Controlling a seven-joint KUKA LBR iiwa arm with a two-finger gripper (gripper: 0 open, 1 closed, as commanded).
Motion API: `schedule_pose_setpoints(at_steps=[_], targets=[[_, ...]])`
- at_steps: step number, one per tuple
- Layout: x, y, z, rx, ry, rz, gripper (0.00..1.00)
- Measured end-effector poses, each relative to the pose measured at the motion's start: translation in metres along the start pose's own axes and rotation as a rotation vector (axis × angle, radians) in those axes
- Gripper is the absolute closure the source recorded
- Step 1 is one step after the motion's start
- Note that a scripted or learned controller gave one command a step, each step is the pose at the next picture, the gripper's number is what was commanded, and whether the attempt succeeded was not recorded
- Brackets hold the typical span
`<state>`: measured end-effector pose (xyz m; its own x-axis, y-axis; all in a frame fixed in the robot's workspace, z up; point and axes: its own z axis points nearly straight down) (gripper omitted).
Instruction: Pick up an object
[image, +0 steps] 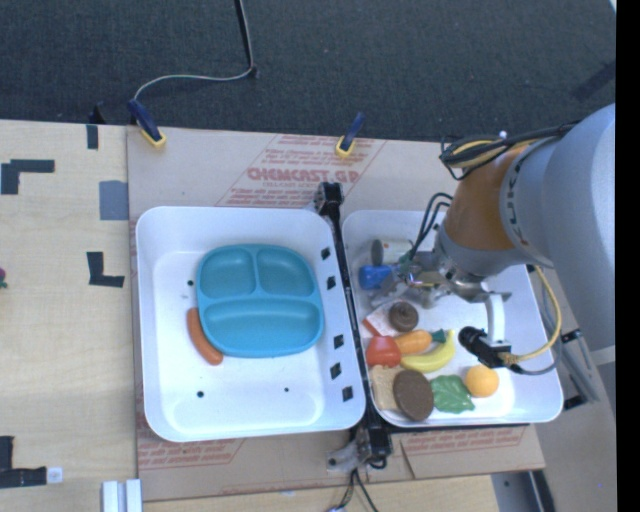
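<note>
My gripper (420, 285) reaches down into the right bin (540, 405) from the right, low over the toy food near the bin's middle. Just below it sits a small brown round piece (403, 317). To its left lies a blue piece (375, 276). Further toward the front are a red piece (383, 351), an orange carrot-like piece (416, 342), a yellow banana (437, 357), a brown oval cookie (412, 394), a green leaf (452, 394) and an orange ball (482, 381). The wrist hides the fingers.
The left bin (160, 380) holds a blue divided plate (260, 300) and an orange sausage (203, 335) beside the plate's left edge. A black divider (340, 300) runs between the bins. Cables loop along the arm at the right.
</note>
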<state>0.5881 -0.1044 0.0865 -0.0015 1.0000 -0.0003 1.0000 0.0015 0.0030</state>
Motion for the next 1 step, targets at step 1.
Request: schedule_pose_setpoints(at_steps=[1], targets=[[0.0086,-0.0202,-0.0003,-0.003,-0.002,0.001,0.00]])
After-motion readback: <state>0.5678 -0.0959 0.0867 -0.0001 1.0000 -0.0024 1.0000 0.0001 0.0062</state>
